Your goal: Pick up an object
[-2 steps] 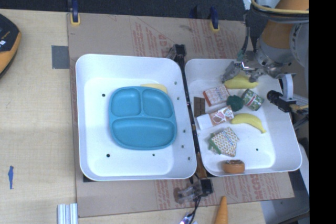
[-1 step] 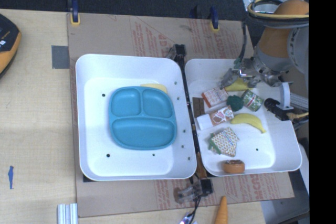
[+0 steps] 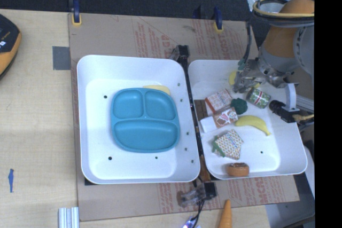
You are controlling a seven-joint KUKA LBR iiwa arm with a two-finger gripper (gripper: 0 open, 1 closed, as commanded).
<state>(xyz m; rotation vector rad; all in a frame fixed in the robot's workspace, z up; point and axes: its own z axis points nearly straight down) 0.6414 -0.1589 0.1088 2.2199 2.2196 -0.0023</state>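
The gripper (image 3: 247, 81) is seen low in the right bin (image 3: 288, 160); its opening cannot be told. A green can (image 3: 259, 97), red-and-white labelled, lies tilted just beside it.

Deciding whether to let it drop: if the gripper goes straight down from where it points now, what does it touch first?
Probably bare floor of the right bin. The gripper hangs over the bin's back part, with the small can close beside it; depth is unclear, so it might clip that can.
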